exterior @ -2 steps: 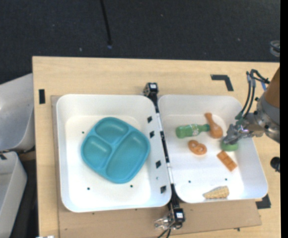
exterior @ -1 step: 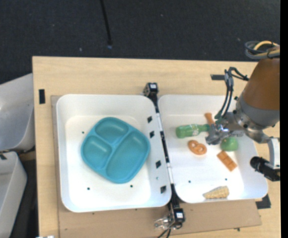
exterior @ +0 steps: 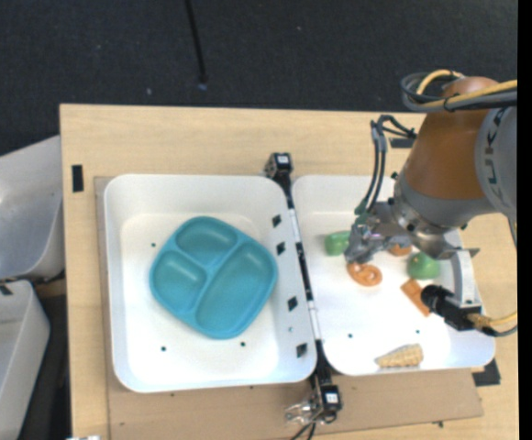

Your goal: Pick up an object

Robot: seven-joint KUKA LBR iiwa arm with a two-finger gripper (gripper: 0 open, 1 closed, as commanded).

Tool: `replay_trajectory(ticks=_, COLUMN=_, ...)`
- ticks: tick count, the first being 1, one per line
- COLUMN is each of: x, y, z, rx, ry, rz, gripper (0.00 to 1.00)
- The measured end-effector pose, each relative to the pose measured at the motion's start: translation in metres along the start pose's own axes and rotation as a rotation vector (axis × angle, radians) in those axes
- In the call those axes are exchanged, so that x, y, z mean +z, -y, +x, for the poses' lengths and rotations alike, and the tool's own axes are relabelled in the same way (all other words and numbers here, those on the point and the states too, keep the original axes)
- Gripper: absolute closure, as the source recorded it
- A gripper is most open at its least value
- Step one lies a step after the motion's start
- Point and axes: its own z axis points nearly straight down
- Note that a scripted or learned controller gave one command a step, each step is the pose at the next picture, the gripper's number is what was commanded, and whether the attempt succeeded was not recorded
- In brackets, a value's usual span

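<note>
With the tool [exterior: 369, 246] low in the right bin [exterior: 339, 337], grip state untellable, it should centre squarely over the orange ring [exterior: 367, 274] before closing.

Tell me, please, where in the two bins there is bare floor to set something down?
The left bin has bare strips around the blue divided plate, widest along its near wall. In the right bin, the floor between the divider and the tan wedge is free. It is crowded around the gripper: green pieces, orange ring.

Part of a dark letter "K" shows on the arm [exterior: 486, 154] casing at the right; no other text legible.
</note>
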Motion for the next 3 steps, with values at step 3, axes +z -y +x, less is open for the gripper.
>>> replay_trajectory(ticks=3, x=-0.012, y=-0.057, z=0.141, rx=0.001, ry=0.000, rz=0.000, gripper=1.00)
